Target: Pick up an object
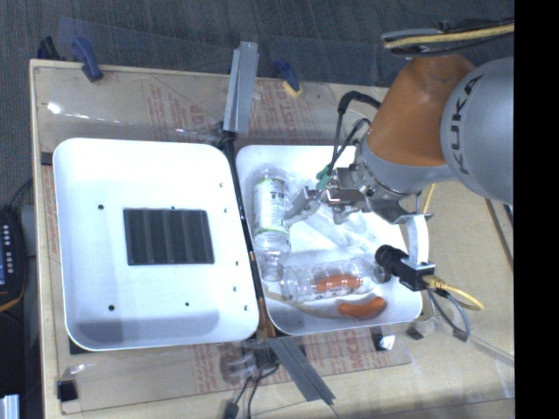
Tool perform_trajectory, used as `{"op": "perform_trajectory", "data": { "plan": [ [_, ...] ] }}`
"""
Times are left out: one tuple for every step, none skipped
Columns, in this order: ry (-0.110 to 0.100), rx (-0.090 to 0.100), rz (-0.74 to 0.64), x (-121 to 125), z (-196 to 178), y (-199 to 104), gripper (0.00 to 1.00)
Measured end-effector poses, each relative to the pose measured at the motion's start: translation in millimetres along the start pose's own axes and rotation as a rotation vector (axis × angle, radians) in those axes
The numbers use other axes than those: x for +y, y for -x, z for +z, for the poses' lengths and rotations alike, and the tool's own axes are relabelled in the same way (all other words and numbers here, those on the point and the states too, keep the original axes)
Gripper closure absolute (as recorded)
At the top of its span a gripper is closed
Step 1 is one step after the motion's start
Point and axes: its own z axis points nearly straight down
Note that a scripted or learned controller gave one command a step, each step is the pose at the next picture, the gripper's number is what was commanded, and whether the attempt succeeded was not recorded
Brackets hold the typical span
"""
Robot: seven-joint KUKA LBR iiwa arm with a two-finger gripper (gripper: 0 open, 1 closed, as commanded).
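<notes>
The right bin (262, 160) holds several items. A clear bottle with a green and white label (271, 203) lies along its left wall. A second clear plastic bottle with an orange label (327, 279) lies across the bin's front, and an orange sausage-shaped piece (361, 307) rests by the front wall. A crumpled clear wrapper (336, 230) lies in the middle. My gripper (325, 195) hangs low over the middle of this bin, right of the green-label bottle and above the wrapper. Nothing shows between its fingers.
The left bin (87, 173) has a dark ribbed rectangle (168, 236) on its floor. A grey bar (239, 85) runs up from the gap between the bins. Blue clamps (87, 59) sit on the bench's back edge. Cables (454, 299) trail at the right.
</notes>
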Motion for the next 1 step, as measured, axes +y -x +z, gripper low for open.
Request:
{"op": "perform_trajectory", "data": {
  "plan": [
    [0.002, 0.0, -0.059, -31.3, 102.0, 57.1, 0.0]
  ]
}}
